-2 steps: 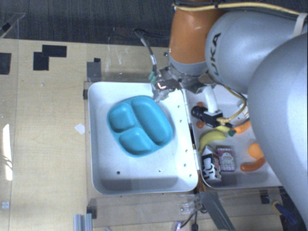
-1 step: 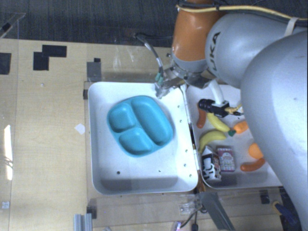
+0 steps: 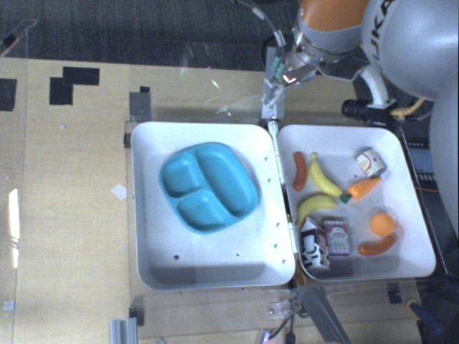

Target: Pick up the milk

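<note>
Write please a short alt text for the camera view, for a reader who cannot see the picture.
The gripper hangs above the far edge of the bench, between two white bins. The milk carton lies at the right bin's near left corner, among bananas, sausages, a carrot and an orange. The left bin holds a blue divided plate.

The milk (image 3: 310,246) is a small carton printed in black and white cow patches. It lies tipped on its side in the right bin (image 3: 416,192), in the bin's near left corner, close against the left wall.
</note>
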{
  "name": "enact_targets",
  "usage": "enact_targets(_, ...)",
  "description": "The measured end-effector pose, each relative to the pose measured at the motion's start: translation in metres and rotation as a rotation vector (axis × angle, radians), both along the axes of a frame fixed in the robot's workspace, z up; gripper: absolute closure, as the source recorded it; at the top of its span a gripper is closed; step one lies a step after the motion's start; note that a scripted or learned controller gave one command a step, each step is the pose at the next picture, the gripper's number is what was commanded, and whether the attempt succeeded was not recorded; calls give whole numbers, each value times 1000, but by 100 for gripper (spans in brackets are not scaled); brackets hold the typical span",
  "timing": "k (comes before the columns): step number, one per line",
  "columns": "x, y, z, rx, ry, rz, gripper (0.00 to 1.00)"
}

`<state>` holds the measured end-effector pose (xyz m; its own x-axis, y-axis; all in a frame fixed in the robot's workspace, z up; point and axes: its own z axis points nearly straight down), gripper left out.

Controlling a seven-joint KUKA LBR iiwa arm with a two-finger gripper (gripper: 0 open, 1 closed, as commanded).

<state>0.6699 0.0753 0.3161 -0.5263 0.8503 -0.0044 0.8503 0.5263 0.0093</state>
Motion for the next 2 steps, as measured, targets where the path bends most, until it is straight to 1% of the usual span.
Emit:
enact_targets(1, -1, 74, -72, 2, 6, -287, 100)
enact_targets(2, -1, 134, -87, 2, 3, -95, 100)
